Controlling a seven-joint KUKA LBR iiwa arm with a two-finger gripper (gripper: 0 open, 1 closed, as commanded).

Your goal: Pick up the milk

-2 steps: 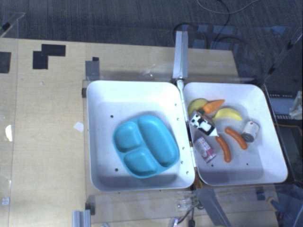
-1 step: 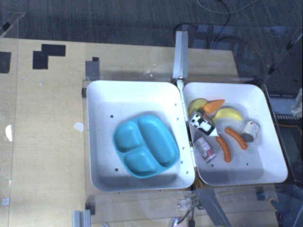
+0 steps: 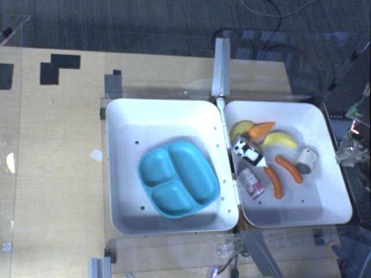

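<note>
Operator: Where is the milk?

Arm: The milk carton, the one with black-and-white cow patches, sits in the right bin. It is hard up by the wall that bin shares with the left bin. It looks tipped over and skewed, not standing square.

Operator: Why is that awkward?

Arm: It is crowded. A carrot lies just above it in the view, so close that I cannot tell whether they touch. A yellow-green fruit is beside the carrot, a banana is off to the carton's right, and a small reddish packet sits just below it. With the wall on one side, I judge there is little room there. I would straddle the carton where the gap is freest, coming straight down.

Operator: And your jaws?

Arm: My arm hangs at the far right rim of that bin, well apart from the carton, which lies untouched on the bin floor. The jaws are blurred there, so I cannot tell how wide they stand or whether anything is between them.

Operator: What else is nearby?

Arm: Two sausages and a can lie between me and the carton. I would pass above them. The blue divided plate in the left bin and the table are out of my way.
</note>
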